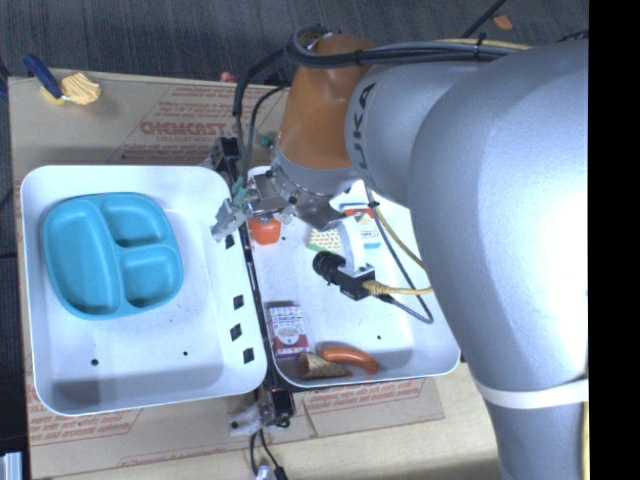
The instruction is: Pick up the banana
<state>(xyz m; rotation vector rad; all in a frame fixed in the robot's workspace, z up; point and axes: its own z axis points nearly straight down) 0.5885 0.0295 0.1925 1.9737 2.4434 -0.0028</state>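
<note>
The grey arm (480, 168) looms over the right bin (430, 353), its gripper (262, 213) low beside a small orange object (265, 231). A blue tray (110, 253) sits in the left bin (60, 388). A red packet (287, 329) and sausage-like piece (348, 356) lie nearby; no banana is identifiable.

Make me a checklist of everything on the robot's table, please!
Surface: left bin and right bin on cardboard.
Job's things: no banana seen.
Clutter: blue divided tray in the left bin; orange round thing, small labelled box and orange sausage shape in the right bin.
Grippers: gripper low by the wall between the bins.
Cables: black cables by the arm; yellow cable in the right bin.
Surroundings: yellow-and-blue thing on the cardboard.
</note>
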